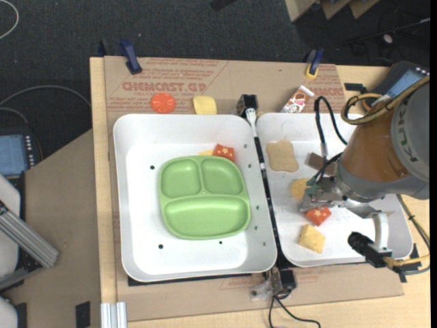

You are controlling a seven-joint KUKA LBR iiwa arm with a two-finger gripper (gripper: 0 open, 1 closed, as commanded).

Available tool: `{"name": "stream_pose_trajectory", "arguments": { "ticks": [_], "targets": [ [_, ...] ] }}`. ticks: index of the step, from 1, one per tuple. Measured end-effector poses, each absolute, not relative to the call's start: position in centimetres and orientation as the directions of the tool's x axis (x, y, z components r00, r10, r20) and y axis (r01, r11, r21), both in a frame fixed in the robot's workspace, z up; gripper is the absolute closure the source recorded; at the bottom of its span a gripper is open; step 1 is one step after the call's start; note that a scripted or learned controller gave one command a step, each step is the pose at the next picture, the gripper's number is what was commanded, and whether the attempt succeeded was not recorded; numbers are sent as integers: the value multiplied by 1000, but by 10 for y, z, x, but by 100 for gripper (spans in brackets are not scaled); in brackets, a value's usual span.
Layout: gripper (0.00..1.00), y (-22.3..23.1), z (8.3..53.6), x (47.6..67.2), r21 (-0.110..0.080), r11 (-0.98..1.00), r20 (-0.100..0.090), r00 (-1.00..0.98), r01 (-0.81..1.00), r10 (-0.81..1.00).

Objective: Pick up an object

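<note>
Hand (316, 200): lowered in the right bin (396, 248), grip state cannot be told. Red piece (318, 215) just below it. Step judged: grasp attempt; closure and lift required next.

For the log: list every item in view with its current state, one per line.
Gripper: low in right bin, just above red piece.
Red piece: on bin floor.
Yellow block: lying free, right bin.
Tan slab: flat, right bin.
Green tray: flat, left bin.
Red-and-yellow piece: behind tray.
</note>
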State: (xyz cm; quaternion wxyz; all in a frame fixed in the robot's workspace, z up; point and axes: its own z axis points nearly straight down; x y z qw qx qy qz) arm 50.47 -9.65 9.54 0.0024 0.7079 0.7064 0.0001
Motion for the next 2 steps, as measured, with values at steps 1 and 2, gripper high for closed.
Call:
{"name": "stream_pose_trajectory", "arguments": {
  "ticks": [1, 2],
  "targets": [
    [100, -12, 191, 555, 14, 12, 3, -12, 1000, 1000],
    [100, -44, 260, 495, 7, -3, -1, 3, 1000, 1000]
  ]
}}
